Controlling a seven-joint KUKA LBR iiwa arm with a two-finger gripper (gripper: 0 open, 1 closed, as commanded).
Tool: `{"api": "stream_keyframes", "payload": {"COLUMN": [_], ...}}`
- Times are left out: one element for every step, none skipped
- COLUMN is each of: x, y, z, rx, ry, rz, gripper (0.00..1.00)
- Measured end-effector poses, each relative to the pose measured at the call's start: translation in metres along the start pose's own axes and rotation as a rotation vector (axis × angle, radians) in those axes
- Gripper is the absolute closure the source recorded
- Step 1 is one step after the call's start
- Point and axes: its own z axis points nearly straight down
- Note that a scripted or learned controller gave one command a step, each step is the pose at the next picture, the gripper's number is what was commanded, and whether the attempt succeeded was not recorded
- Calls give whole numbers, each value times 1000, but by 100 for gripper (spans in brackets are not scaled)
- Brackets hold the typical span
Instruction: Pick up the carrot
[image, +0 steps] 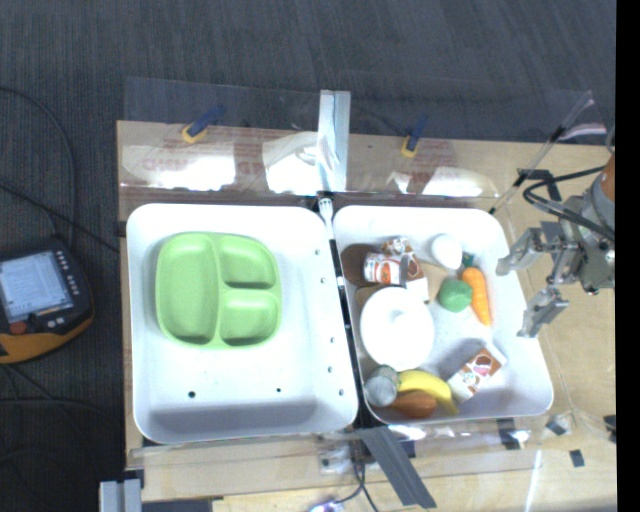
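The jaws stand apart and hold nothing: you see the gripper (532, 288) at the right edge of the scene, its fingers spread over the right rim of the right bin (500, 225), though how wide the gap is cannot be read surely from this slant. The carrot (477, 291) lies in the right bin, toward its right side, pointing from far to near, well to the left of the fingertips and touching neither. Just beside it on the left you find a green round fruit (454, 295), and just beyond both a white ball-like object (445, 249). Left of these sits a small can (386, 265); nearer you, a white round plate (397, 325) fills the bin's middle. Along the near wall lie a banana (427, 385) with a brown item (412, 404) against it, a grey lid-like disc (381, 386) to their left, and a small carton (474, 371) to their right. The left bin (145, 400) bears a green divided tray (216, 288).
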Motion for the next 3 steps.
{"api": "stream_keyframes", "payload": {"x": [-48, -83, -89], "y": [28, 9, 8], "z": [88, 174, 181], "rx": [-3, 3, 4], "ry": [8, -25, -26], "rz": [100, 248, 254], "gripper": [0, 0, 0]}}
